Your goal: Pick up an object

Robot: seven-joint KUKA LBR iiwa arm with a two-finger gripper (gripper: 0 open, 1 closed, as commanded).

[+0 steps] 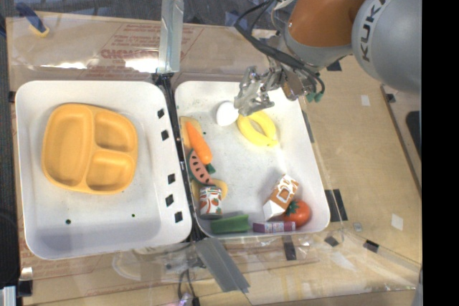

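The left bin point(29, 226) holds a yellow tray point(90, 148). The right bin point(315, 175) holds an egg point(226, 113), banana point(258, 130), carrot point(199, 142), carton point(281, 197) and tomato point(299, 213). The tool point(251, 100) hangs above the egg and banana; its grip I cannot tell.

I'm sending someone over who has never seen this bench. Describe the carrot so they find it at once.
Look in the right bin, along its left wall. The carrot lies there, slanted, just above a watermelon slice. It is the long, orange, tapered item among them.
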